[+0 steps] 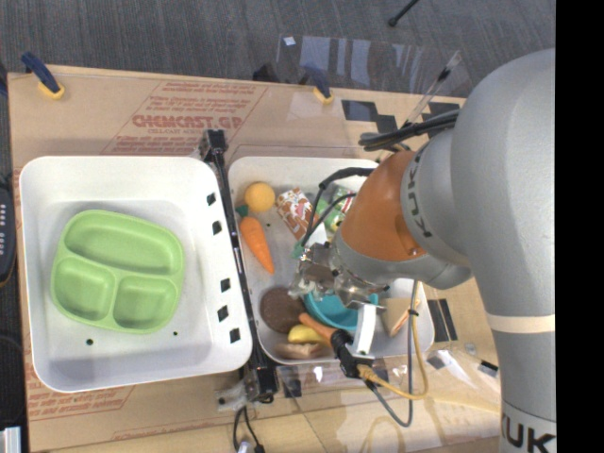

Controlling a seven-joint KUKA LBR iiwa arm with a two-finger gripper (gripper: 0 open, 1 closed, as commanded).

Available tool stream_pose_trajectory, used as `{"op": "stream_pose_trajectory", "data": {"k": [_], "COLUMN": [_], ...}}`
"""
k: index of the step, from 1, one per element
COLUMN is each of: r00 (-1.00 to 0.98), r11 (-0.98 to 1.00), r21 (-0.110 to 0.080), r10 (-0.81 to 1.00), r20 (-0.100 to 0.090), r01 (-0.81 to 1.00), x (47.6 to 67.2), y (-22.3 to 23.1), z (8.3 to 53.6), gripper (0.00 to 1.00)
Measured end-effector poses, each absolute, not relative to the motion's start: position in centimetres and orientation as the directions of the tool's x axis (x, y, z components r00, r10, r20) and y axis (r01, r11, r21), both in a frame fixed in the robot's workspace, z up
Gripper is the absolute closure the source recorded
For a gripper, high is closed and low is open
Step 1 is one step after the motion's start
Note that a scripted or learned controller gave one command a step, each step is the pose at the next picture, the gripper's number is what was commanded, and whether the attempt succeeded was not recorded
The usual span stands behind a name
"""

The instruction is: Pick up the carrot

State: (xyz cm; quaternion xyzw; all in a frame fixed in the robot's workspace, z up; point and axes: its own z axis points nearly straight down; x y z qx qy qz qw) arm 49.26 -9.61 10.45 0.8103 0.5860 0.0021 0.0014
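White plastic forms both bins on my bench. From my remote station I log the left bin [38, 253] first: it carries a green divided plate [116, 270] with three compartments, lying flat near the middle of the bin floor.

Moving right, the right bin [247, 173] holds the clutter. Against its left wall lies the carrot [257, 243], orange, its thick end toward the far side and its tip pointing toward the near side. Just beyond the carrot's thick end sits a round yellow-orange fruit [260, 196]. Beside that, a red and white packet [295, 211] lies partly under the arm. Toward the near end I note a brown disc [280, 310], a yellow item [304, 333] and a teal bowl [335, 311], crowded together.

Further right, the gripper [326, 286] hangs over the bin's middle, right of the carrot and apart from it. I cannot tell how it is set. The grey arm [500, 187] with its orange band [382, 220] covers the bin's right half.
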Motion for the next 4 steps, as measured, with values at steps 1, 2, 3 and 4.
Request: {"op": "stream_pose_trajectory", "data": {"k": [1, 2, 3, 4], "r00": [0.454, 0.404, 0.672, 0.591], "r11": [-0.454, -0.404, -0.672, -0.591], "r21": [-0.011, -0.009, -0.011, -0.001], "r10": [0.891, 0.915, 0.741, 0.807], "r20": [-0.001, -0.004, -0.011, -0.001], "r01": [0.891, 0.915, 0.741, 0.807], "x": [48.9, 53.9, 62.1, 61.6], "y": [1.8, 6.2, 7.7, 8.6], "z": [19.1, 25.0, 18.8, 39.4], "gripper": [1.0, 1.0, 1.0, 1.0]}}
